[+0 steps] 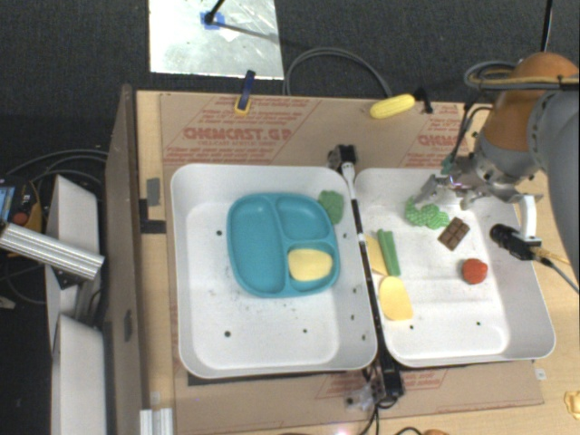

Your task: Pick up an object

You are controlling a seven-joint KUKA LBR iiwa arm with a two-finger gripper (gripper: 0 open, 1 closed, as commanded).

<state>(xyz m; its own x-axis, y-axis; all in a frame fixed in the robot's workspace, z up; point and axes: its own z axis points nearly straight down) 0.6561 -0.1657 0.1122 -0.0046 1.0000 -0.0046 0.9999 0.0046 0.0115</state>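
Right bin [471, 333]: green stick [389, 252] lies lengthwise, pointing up-screen.

1. Reaching in from the right: grey arm [544, 125], gripper [444, 188] hanging over the right bin [507, 333], just above a green leafy piece [426, 215].
2. Lying in the right bin: brown block [453, 234], red ball [474, 271], green stick [389, 252], yellow piece [395, 298].
3. Sitting in the left bin [208, 333]: blue divided plate [263, 243] carrying a yellow lump [310, 265], green piece [332, 205] touching its rim.
4. Resting on the bench beyond the bins: yellow banana [391, 107].
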